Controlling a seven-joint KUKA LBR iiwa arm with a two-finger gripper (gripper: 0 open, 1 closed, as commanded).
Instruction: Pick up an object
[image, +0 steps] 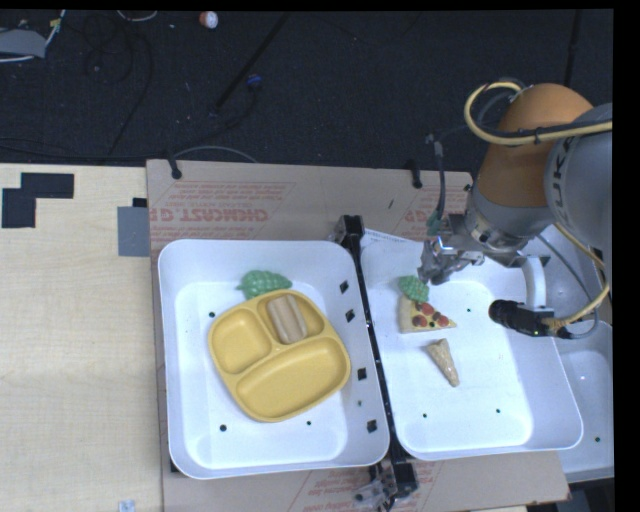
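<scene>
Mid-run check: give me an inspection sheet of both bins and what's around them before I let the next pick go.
Surface: two white bins side by side, left bin and right bin, on a cardboard sheet.
Job's things: right bin holds a pizza slice, a green leafy piece touching its top, and an ice-cream cone lying apart below.
Clutter: left bin holds a yellow divided plate with a hot dog in one compartment; green grapes at its upper edge.
Grippers: hand low over the leafy piece; finger state unclear.
Cables: yellow hose looped on the arm.
Surroundings: dark floor, light bench top.
</scene>
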